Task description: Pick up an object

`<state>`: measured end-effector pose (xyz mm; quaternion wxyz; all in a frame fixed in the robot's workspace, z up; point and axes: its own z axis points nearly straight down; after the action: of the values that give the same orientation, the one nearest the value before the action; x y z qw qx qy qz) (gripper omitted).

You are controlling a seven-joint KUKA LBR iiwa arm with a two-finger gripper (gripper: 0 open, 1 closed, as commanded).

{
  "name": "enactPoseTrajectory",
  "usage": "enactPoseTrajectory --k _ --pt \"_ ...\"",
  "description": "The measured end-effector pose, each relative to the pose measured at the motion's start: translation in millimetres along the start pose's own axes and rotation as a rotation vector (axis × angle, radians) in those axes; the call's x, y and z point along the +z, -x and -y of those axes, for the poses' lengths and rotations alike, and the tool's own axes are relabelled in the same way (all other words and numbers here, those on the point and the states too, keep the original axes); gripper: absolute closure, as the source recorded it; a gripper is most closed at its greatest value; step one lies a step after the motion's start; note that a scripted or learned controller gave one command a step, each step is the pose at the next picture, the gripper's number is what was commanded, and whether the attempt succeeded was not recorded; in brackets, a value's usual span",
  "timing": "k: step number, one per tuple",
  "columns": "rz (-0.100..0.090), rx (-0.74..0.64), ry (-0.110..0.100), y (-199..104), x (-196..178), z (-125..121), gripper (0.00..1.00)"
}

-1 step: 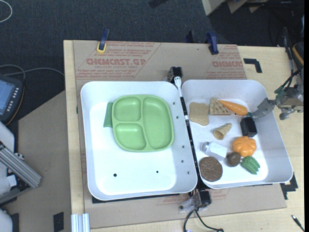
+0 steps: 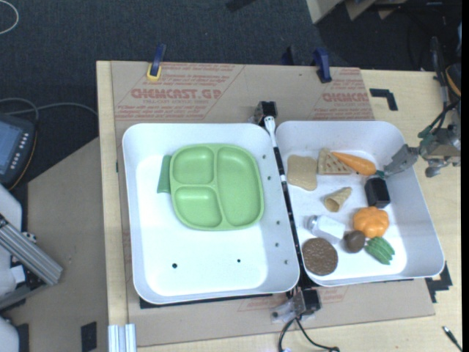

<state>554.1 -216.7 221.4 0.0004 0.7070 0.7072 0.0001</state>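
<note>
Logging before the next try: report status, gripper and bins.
Gripper at right bin's far right edge, above carrot and black block. Nothing seen held. Green tray in left bin.

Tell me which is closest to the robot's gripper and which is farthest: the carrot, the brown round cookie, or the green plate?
From the gripper at the right bin's far right rim:
1. Carrot, just left of it.
2. Brown round cookie, at that bin's near left.
3. Green plate, over in the left bin.

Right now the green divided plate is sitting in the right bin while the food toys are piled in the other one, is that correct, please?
Not quite: the camera view shows the green divided plate sitting in the left bin. The food toys are piled in the other one, the right bin.
</note>
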Motion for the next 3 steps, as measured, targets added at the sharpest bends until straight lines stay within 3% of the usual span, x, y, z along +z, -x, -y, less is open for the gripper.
enactPoseTrajectory --k 3 --pt "-0.003 0.0 -0.007 -12.6 139.9 -2.2 0.0"
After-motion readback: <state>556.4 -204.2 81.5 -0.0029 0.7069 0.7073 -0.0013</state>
